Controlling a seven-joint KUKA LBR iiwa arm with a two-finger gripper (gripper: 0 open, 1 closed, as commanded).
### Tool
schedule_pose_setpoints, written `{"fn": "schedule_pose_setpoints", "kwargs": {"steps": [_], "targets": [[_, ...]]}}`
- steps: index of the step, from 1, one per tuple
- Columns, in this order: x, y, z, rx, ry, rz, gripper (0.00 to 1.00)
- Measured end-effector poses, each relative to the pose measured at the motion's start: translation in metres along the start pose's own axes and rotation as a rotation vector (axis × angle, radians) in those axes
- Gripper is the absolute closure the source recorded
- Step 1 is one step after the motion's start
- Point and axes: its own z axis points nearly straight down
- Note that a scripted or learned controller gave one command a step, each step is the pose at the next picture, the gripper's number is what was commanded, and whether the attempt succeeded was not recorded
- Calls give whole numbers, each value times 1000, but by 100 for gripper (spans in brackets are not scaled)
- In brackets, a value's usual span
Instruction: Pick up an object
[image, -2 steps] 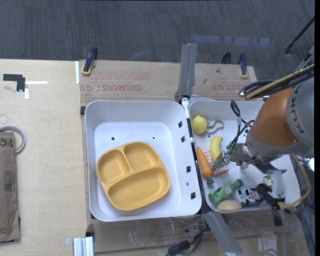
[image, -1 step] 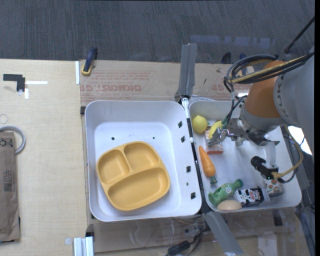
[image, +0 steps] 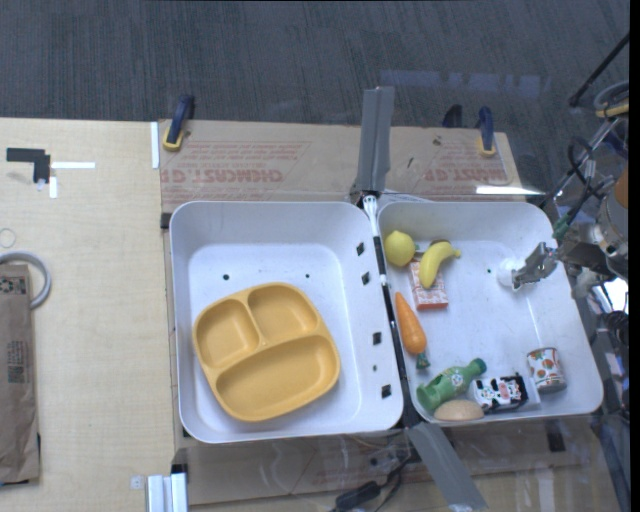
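Note:
My gripper (image: 527, 270) hovers over the right side of the right bin (image: 480, 320), above bare white floor, and nothing shows in it. To its left lie a lemon (image: 399, 247), a banana (image: 438, 262) and a small red-and-white box (image: 431, 291). An orange carrot (image: 410, 325) lies along the bin's left wall. At the bin's front are a green bottle (image: 450, 381), a tan rounded object (image: 459, 410), a black-and-white carton (image: 499, 392) and a small printed can (image: 544, 369).
The left bin (image: 200, 250) holds a yellow divided plate (image: 266, 350). A grey divider post (image: 376, 140) rises between the bins at the back. Cables and arm hardware (image: 600, 200) crowd the right edge. A brown paper bag (image: 15, 370) lies at the far left.

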Motion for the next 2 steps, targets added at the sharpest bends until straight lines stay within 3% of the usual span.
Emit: {"fn": "schedule_pose_setpoints", "kwargs": {"steps": [1, 2], "targets": [[71, 8, 24, 3, 1, -149, 0], [111, 53, 122, -1, 1, -275, 0]]}}
